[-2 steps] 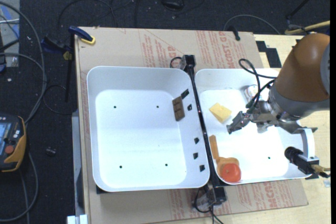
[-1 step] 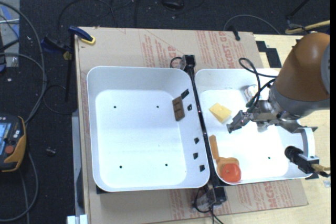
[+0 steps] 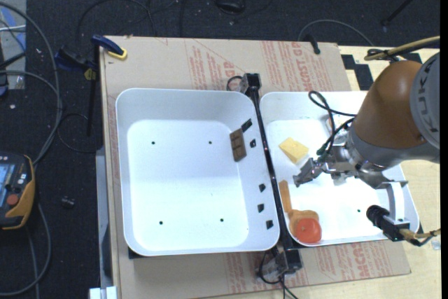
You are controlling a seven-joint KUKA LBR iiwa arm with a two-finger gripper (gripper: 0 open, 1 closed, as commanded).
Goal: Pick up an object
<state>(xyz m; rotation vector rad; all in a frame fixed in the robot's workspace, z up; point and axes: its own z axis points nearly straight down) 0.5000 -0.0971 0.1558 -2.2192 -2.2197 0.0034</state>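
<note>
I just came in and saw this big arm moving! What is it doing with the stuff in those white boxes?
The robot arm is reaching into the right bin to try picking something up. Its gripper hangs low just below a yellow block, with nothing visibly held. A red ball and an orange stick lie near the bin's front corner. A small brown block sits in the left bin.

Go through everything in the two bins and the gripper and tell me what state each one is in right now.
yellow block: lying flat on the right bin's floor, untouched.
red ball: resting in the right bin's near corner, against the wooden stick.
wooden stick: lying along the right bin's left wall.
brown piece: lying in the left bin near its right wall.
gripper: above the right bin, holding nothing visible.
</note>
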